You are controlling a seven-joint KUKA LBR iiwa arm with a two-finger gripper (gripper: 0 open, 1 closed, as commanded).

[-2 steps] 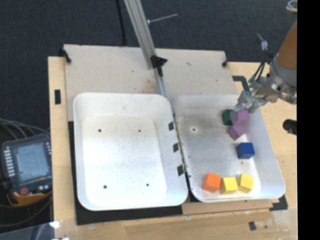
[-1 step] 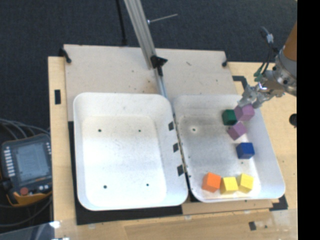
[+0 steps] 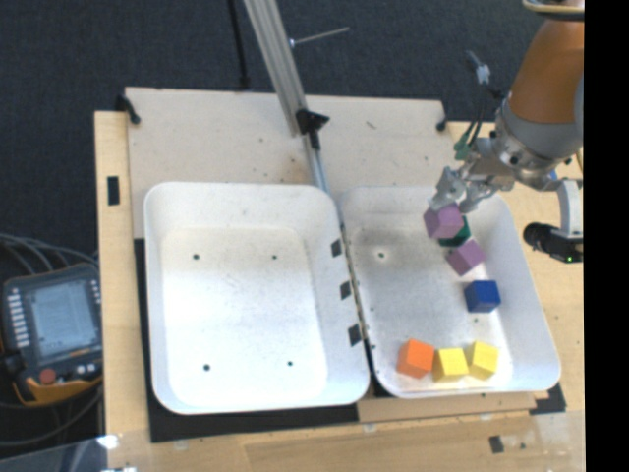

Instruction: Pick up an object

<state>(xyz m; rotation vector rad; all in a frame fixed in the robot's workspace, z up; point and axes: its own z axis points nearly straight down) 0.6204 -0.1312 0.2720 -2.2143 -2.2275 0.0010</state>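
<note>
bench [image 3: 113,264]: light wood, a paler board over its far part | left bin [image 3: 246,293]: white, on the bench | right bin [image 3: 521,293]: white, touching the left bin's right edge | slanted metal rail [image 3: 280,57]: behind the left bin, foot near the bins' seam

A purple cube [image 3: 444,221] sits tilted between the fingers of the gripper [image 3: 454,205], over the right bin [image 3: 393,293]. It hangs above a green block [image 3: 458,235], near the bin's far right side.
</note>
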